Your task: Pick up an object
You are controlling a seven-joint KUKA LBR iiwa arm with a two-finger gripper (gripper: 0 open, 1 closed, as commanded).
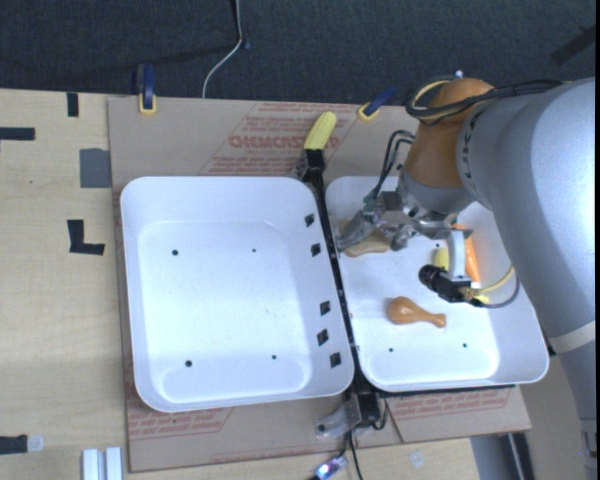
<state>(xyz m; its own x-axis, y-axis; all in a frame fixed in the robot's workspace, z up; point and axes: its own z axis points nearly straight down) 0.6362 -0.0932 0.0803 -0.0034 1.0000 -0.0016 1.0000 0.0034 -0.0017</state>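
My gripper (360, 232) is low in the right bin (500, 363), at its upper left part close to the wall shared with the left bin. A pale tan object (368, 249) lies right under the gripper tip and is partly hidden by it; whether they touch is unclear. A tan-orange drumstick-shaped object (415, 314) lies on the floor of the right bin, below and to the right of the gripper and apart from it.
The left bin (150, 268) stands beside the right one, joined by a black-clipped divider (328, 268). A yellow-handled clamp (320, 133) sits at the top of the divider. The grey arm (540, 188) covers the right bin's far right side.
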